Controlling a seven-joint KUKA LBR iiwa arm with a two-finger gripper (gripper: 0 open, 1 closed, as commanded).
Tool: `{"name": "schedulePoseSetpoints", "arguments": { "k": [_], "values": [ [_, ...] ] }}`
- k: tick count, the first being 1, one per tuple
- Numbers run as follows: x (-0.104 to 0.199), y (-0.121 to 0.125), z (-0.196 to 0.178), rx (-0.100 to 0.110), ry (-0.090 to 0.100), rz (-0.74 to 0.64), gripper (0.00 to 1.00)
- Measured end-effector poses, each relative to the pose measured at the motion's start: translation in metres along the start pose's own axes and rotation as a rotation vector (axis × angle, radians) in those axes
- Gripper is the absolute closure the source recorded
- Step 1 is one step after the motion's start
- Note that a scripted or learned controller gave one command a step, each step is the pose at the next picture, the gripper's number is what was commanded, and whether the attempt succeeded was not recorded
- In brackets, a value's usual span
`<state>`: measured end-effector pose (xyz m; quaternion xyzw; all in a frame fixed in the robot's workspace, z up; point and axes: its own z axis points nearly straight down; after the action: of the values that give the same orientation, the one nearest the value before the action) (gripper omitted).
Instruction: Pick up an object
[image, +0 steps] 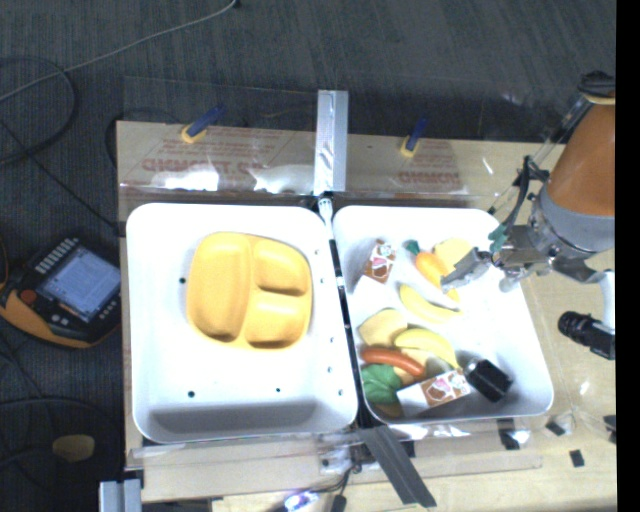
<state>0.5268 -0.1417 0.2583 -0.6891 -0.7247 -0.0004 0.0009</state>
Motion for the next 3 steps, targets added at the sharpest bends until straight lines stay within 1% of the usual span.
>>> {"name": "schedulePoseSetpoints", "arguments": {
  "k": [1, 2, 3],
  "values": [
    [-0.024, 0.054, 0.100, 0.002, -0.004, 0.001, 0.00],
    [-0.044, 0.104, 0.169, -0.008, -0.009, -0.177, 0.00],
    [-0.043, 0.106, 0.158, -0.011, -0.009, -0.178, 1.00]
  ]
}}
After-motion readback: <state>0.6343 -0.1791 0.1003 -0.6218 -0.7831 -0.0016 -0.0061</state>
